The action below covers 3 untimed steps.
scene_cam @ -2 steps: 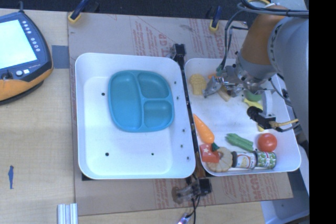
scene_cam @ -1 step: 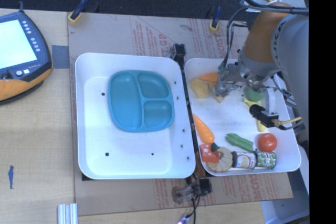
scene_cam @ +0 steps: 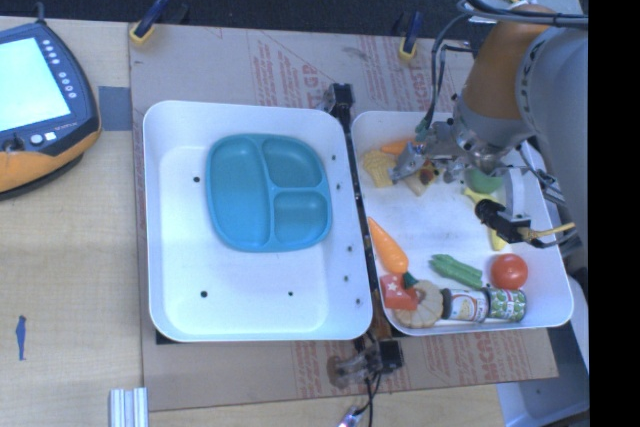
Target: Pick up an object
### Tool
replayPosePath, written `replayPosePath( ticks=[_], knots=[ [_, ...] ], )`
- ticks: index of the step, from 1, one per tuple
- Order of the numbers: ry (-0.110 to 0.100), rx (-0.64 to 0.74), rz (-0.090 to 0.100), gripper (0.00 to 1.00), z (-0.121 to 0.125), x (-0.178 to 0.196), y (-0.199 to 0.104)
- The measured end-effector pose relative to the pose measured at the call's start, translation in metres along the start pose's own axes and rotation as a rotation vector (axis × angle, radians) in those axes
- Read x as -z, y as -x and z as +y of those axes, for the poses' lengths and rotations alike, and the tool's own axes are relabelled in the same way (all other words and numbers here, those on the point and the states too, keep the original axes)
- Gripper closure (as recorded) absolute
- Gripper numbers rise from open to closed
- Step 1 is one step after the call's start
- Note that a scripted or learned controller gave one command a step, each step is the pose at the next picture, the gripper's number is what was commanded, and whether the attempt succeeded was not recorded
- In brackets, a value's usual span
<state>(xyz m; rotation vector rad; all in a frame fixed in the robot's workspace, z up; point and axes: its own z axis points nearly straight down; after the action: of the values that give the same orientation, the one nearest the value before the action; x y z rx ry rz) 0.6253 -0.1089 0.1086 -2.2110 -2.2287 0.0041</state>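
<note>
My gripper (scene_cam: 424,161) hangs low over the far left part of the right bin (scene_cam: 436,233). Just to its left lie a yellow wedge (scene_cam: 377,166) and a small orange piece (scene_cam: 395,147). A small brown item (scene_cam: 431,177) sits right under the gripper; whether it is touched is unclear. Nearer the front of the bin are a carrot (scene_cam: 388,246), a green pod (scene_cam: 456,268), a tomato (scene_cam: 509,271), a lying bottle (scene_cam: 484,305), a red pepper (scene_cam: 398,294) and a round tan piece (scene_cam: 425,305). A green item (scene_cam: 484,182) shows beside the wrist.
The left bin (scene_cam: 180,295) holds a blue divided plate (scene_cam: 269,191). A tablet with an orange casing (scene_cam: 40,110) lies at the bench's far left. Clamps (scene_cam: 148,20) stand at the board's back edge. The arm (scene_cam: 520,75) covers the right bin's far right corner.
</note>
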Motion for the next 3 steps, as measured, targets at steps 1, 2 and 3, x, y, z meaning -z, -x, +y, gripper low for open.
replayPosePath(
  ticks=[1, 2, 3],
  knots=[
    [-0.001, 0.004, 0.0, 1.0, 0.0, 0.01, 0.0],
    [-0.002, 0.005, 0.0, 0.0, 0.0, 0.01, 0.0],
    [0.004, -0.003, 0.0, 0.0, 0.032, -0.014, 0.016]
  ],
)
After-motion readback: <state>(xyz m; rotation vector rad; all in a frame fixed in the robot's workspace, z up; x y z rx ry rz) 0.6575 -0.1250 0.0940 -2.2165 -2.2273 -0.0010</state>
